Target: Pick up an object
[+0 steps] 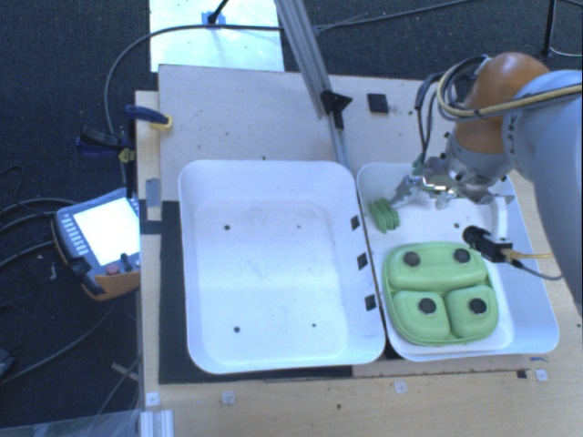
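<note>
My gripper (407,189) hangs over the back part of the right bin (537,321), reaching in from the right with the orange band of my arm (537,121) above it. Whether it is apart or together I cannot tell; the metal at the tip is small and blurred against the white. Just beside the tip, toward the left bin (209,271), sits a small green ribbed piece (383,214) on the floor of the right bin. It looks very close to the tip, but I cannot say that it touches, and I do not see it between anything of mine. In front of it, filling the near part of the same bin, lies a big green tray (442,292) with three rounded humps, each with a dark spot on top. A black plug with a yellow cable (496,247) hangs from my wrist over the tray's right back corner. On the floor at the left lies a pendant (98,237) with a lit screen; nothing on it can be read, and I find no other writing or brand.
</note>
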### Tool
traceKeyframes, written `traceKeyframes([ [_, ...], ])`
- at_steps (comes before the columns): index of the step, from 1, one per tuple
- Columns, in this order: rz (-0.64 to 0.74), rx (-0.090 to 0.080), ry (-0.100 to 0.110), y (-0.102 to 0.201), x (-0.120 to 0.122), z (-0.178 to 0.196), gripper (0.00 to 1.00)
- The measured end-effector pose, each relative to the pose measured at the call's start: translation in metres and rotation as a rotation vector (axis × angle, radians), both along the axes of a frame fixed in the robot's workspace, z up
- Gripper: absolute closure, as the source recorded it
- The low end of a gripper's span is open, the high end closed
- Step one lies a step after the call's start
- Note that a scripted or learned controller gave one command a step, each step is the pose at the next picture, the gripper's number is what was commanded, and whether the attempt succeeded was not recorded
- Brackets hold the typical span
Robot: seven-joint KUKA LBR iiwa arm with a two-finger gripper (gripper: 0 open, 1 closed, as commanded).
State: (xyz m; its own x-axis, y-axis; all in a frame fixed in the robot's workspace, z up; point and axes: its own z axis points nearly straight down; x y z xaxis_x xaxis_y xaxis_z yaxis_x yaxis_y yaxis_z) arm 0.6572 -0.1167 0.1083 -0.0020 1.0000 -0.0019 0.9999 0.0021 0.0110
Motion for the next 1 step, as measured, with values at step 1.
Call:
traceKeyframes([
  [1,-0.001,0.002,0.002,0.0005,-0.0004,0.008,1.0],
])
